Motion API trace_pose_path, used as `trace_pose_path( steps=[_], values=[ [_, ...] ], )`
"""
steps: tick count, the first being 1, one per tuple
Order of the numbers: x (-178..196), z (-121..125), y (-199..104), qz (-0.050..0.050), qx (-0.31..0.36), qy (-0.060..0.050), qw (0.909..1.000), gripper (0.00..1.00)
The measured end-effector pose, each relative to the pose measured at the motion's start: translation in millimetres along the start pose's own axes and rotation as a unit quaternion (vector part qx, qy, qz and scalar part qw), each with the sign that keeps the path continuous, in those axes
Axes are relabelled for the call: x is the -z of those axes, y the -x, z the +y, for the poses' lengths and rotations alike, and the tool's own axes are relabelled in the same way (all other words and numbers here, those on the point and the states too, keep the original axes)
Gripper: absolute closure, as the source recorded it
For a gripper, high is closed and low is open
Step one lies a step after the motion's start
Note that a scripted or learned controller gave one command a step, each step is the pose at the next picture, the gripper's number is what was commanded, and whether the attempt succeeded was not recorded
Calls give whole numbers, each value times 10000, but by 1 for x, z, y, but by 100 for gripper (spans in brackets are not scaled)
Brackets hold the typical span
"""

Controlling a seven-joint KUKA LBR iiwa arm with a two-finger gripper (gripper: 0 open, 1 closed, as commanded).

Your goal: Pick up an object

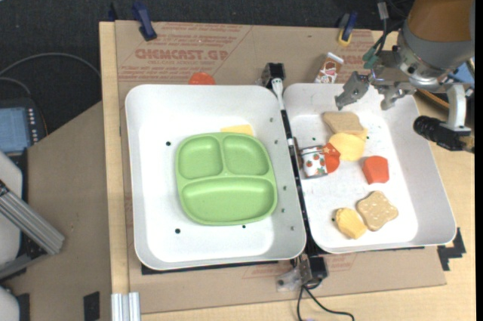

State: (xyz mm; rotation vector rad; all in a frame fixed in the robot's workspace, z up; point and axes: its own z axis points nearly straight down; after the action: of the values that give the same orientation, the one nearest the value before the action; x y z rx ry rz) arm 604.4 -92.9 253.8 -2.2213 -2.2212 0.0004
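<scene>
Tool [373, 91] hangs open and empty over the right bin's [430, 191] far edge. I'd drop onto the tan slice [343, 121] just below, straddling it clear of the yellow piece [348, 145].

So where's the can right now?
The can lies in the right bin, against its left wall, just left of the yellow block.

Your arm [441, 6] enters at the frame's upper right; its gripper [373, 91] points down-left, fingers spread apart, nothing between them.
</scene>
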Motion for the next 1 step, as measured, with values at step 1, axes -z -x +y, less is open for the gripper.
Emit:
trace_pose_path(
  steps=[1],
  values=[
    [-92,-32,68,5,-23,-33,10000,0]
  ],
)
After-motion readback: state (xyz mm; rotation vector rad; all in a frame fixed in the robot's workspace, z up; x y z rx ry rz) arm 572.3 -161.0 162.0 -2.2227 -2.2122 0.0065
